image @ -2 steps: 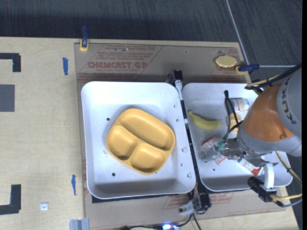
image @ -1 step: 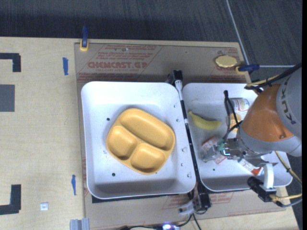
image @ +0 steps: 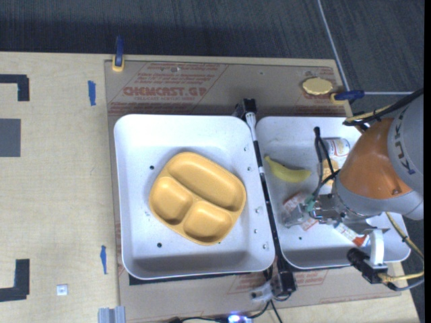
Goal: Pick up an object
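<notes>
Although the bench (image: 54, 180) takes up most of the frame, the action sits in its lower right, where the grey arm (image: 377, 170) with its orange band reaches down into the right bin (image: 296, 130). The left bin (image: 135, 140), in the middle of the frame, carries a yellow three-part tray (image: 196, 197) lying flat and well apart from the arm. In the right bin a banana (image: 288, 172) lies toward the upper left of that bin, just above a crumpled clear wrapper with red markings (image: 296, 210), and a small labelled container (image: 339, 147) shows near the bin's upper middle, partly behind the arm. The gripper (image: 316, 209) is low over the bin floor, right beside the wrapper, perhaps touching it; the wrist and cables crowd it, so I cannot tell how the claw is set or whether anything is in it.

Judging by this, the step in hand is the grasp attempt itself: the arm is down at picking height with the wrapper as the likely target. The next move calls for a firm closure on that thin, slippery piece, then a straight lift clear of the bin wall. A flimsy wrapper may slide out, so the lift is the real test.
</notes>
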{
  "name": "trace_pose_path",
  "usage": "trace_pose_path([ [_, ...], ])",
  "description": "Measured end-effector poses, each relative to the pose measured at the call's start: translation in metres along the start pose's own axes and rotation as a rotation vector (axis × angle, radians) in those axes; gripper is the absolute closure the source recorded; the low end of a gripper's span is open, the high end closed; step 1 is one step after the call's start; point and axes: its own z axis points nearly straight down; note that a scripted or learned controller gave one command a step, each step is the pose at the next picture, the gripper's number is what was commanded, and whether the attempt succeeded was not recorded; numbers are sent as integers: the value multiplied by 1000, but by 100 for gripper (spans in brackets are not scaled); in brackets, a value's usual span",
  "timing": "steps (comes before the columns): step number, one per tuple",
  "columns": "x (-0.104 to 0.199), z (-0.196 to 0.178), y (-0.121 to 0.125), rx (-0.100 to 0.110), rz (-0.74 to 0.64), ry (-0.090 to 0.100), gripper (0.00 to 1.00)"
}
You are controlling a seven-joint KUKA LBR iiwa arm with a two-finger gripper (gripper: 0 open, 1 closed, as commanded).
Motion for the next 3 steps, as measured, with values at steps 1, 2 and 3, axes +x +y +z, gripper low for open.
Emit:
trace_pose_path([
  [1,0,0,0,0,-1,1,0],
  [2,0,-10,2,-4,-1,-1,100],
  [3,85,-113,43,4,-4,4,100],
])
